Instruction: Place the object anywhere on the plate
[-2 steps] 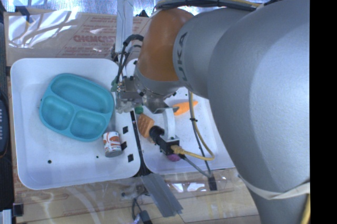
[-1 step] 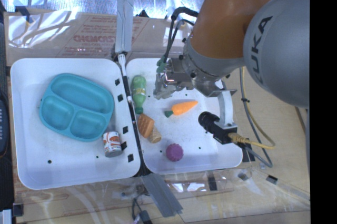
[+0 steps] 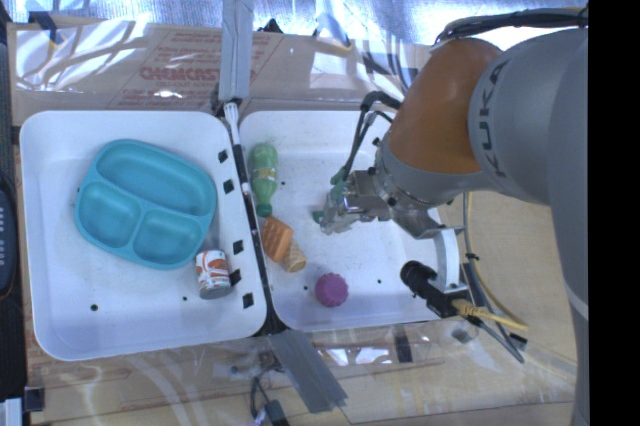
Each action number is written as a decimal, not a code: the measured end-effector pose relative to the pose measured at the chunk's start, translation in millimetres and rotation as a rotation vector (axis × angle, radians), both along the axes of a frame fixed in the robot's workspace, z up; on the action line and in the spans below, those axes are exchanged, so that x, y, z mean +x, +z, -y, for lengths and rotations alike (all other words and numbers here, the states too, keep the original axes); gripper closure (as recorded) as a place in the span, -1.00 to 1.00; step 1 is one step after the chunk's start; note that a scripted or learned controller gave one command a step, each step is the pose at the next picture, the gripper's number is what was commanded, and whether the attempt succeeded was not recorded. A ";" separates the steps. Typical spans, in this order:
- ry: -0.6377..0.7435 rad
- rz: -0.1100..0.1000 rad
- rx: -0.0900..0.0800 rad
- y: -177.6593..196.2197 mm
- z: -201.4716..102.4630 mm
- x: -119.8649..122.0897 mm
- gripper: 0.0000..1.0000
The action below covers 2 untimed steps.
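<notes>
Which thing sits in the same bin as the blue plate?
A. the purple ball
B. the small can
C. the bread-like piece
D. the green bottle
B: the small can stands just below the blue plate in the left bin; the other three lie in the right bin.

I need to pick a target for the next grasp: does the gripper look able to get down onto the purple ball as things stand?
Probably yes. The purple ball lies alone on the right bin's floor, apart from the bread roll, with the gripper hovering just beyond it.
</notes>
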<state>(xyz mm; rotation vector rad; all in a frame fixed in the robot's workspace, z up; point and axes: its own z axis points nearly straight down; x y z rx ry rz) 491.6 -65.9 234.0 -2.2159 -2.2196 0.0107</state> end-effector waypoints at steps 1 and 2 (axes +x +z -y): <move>0.009 0.004 0.002 -14.6 -50.2 -6.3 1.00; 0.002 0.008 0.000 0.0 12.9 -14.6 1.00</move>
